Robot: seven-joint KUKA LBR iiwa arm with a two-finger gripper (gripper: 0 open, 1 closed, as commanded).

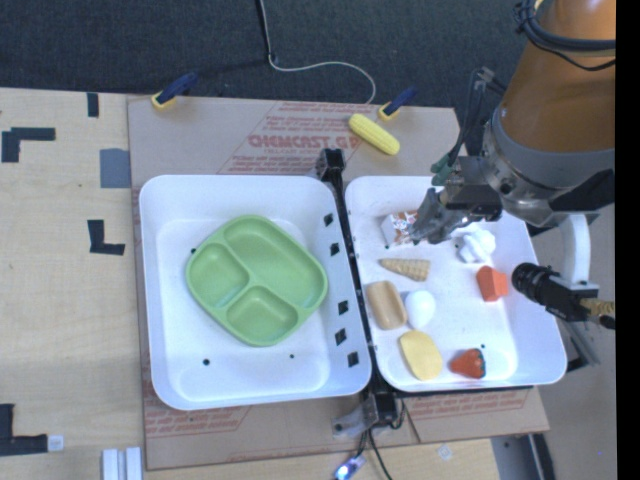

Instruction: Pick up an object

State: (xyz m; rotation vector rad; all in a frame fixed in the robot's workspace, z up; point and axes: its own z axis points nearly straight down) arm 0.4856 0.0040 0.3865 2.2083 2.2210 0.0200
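Gripper [428, 220] is hanging over the right bin's [545, 358] far-left part, directly above a small white-and-red packet [398, 228]. Finger state: cannot tell. Packet's long axis is running left-right.

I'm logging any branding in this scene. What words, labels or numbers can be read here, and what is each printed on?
"CHEMCAST G..." in red, its end hidden by a black clip: on the brown board under the bins.
Smaller red lines around it and along the board's lower edge: too blurred to read.
Small packet by the gripper: red print, too small to read.
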